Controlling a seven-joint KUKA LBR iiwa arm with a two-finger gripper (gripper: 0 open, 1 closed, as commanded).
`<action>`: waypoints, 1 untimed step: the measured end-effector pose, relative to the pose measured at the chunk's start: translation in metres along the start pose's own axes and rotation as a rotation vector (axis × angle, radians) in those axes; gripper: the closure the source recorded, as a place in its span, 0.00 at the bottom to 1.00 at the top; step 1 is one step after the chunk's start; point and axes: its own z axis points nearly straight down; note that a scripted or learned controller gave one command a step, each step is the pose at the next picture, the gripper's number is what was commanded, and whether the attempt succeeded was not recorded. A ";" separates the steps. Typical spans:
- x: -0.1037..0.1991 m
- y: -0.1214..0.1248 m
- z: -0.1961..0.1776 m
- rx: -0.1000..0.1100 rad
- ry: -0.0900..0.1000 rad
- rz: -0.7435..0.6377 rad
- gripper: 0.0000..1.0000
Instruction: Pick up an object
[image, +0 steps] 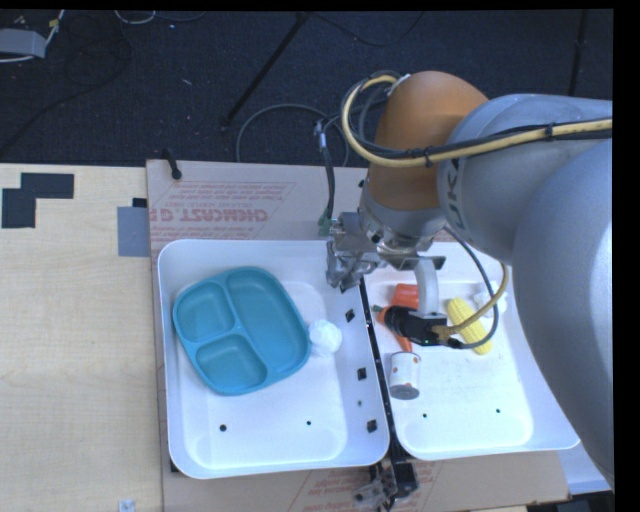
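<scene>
White bins (250, 440), arm bent over divider (372, 360)

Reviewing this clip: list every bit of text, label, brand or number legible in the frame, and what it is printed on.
"CHEMCAST": red print on the cardboard sheet behind the left bin, seen upside down; my best reading only.
Smaller red lines beneath it: too blurred to read.
Red print on the cardboard at the front edge, below the bins: too blurred and cut off to read.
The small can in the right bin: no readable label.
</scene>
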 end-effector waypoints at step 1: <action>-0.001 -0.001 0.001 0.002 -0.002 0.001 0.00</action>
